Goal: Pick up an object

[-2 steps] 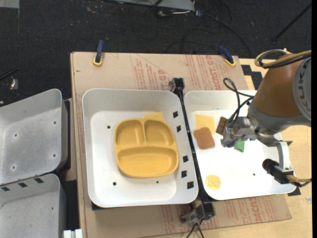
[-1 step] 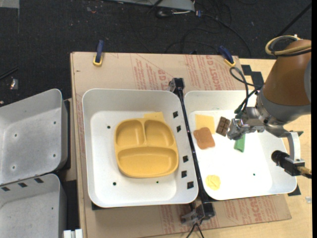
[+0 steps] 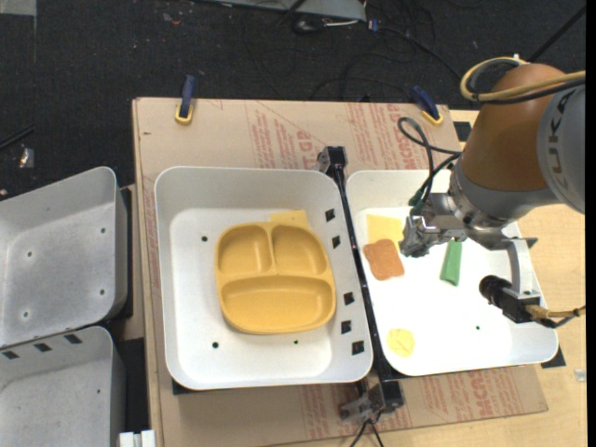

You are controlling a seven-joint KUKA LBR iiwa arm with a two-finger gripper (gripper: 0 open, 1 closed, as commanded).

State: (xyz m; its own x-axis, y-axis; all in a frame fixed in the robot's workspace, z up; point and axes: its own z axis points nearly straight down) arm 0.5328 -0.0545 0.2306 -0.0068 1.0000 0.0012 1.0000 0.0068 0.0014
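While the grey arm (image 3: 510, 189) with its orange band reaches in from the right, the tool (image 3: 415, 240) hangs over the upper left part of the right bin (image 3: 466, 347). From where I stand it is a dark cluster seen from above, and I cannot tell whether it is apart or together. Nothing shows in its grasp.

Four things lie in that bin. A pale yellow square (image 3: 380, 225) sits near the bin's left wall, just left of the tool. An orange-brown rounded piece (image 3: 384, 260) lies right below the square, its upper edge touching or overlapping the square's lower edge, and it is the thing closest to the tool's tip. A green stick (image 3: 453, 263) lies to the tool's right, tilted a little off upright and partly under the wrist. A small yellow lump (image 3: 400, 342) rests well apart from the others, near the bin's front left corner.

The left bin (image 3: 173, 277) holds a yellow divided plate (image 3: 276, 279) with three compartments, lying flat in the middle. A flat yellow piece (image 3: 291, 218) peeks out from under the plate's far edge.

Both bins sit side by side, touching, on a brown board surface (image 3: 251, 128), which two clamps (image 3: 185, 101) pin at its far edge.
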